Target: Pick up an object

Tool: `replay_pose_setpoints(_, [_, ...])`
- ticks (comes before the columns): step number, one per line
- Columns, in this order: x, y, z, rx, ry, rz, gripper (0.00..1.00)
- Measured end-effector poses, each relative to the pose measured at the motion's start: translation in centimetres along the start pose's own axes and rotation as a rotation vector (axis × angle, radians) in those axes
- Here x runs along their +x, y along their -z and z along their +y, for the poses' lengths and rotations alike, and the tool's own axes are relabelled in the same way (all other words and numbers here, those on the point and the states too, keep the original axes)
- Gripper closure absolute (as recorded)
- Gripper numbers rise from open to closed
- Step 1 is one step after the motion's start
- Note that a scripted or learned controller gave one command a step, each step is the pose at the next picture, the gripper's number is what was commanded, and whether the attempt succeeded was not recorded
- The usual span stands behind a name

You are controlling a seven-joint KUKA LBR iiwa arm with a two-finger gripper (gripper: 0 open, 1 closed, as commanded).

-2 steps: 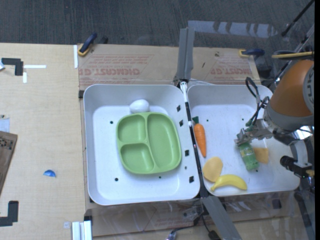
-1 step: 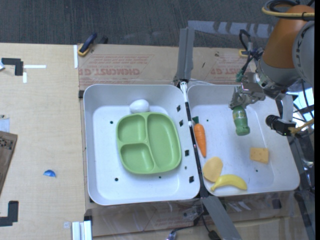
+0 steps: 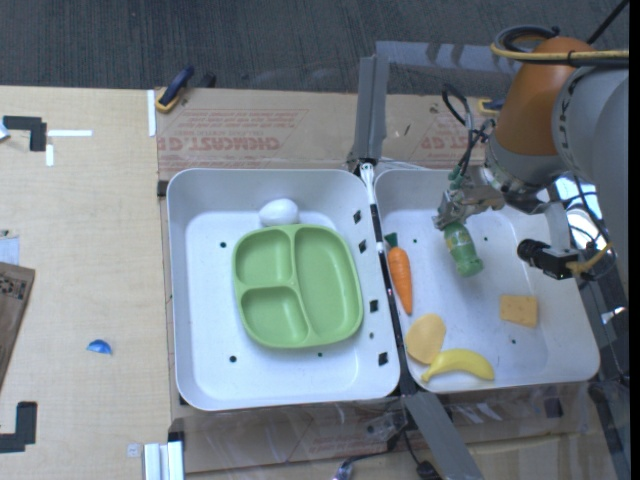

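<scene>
Bottle (image 3: 463,249) seems the likeliest target: a small green one, translucent, lying tilted in the right bin (image 3: 560,363) near its upper left part, its top end just under the gripper (image 3: 452,211); whether it is lifted clear of the floor or resting on it I cannot tell. The gripper sits right at that top end and looks clenched about it, though the fingers are small and dark here and the grasp is my reading, not a certainty; so I judge the pick to be at the gripping stage, with the lift left to do. Just left of the bottle lies a carrot (image 3: 401,277), along the wall between the bins; below it a pale yellow chip (image 3: 426,337) touching a banana (image 3: 460,366); a tan sponge (image 3: 519,310) lies apart toward the right. The left bin (image 3: 200,298) bears a green plate (image 3: 297,285) with three compartments, and a white egg (image 3: 279,211) just beside its upper edge.
</scene>
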State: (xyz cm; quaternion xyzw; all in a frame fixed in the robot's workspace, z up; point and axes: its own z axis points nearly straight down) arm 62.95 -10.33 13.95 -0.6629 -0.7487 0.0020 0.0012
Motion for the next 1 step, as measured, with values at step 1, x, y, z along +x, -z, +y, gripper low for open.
replay_pose_setpoints(1, [5.31,5.11,3.62,-0.002,-0.062,-0.001,1.00])
